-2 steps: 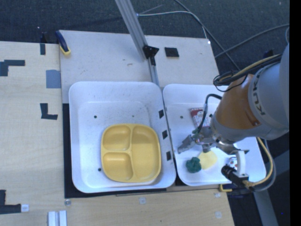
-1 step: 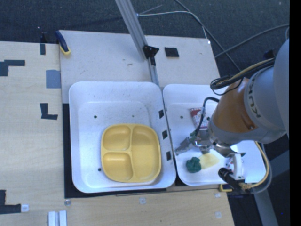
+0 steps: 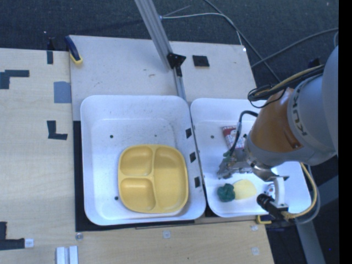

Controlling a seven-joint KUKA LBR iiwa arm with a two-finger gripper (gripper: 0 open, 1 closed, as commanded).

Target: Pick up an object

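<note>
Arm, grey with orange band: above right bin. Jaws: state cannot be told. Green object and yellow object: near front edge, just below jaws. Yellow tray: left bin.

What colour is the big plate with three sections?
The divided plate is yellow, seen clearly in the camera view, in the left bin.

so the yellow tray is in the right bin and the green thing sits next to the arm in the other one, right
Not quite. The camera view shows the yellow tray in the left bin, not the right. The green thing lies in the right bin, by the gripper and a pale yellow thing.
</note>
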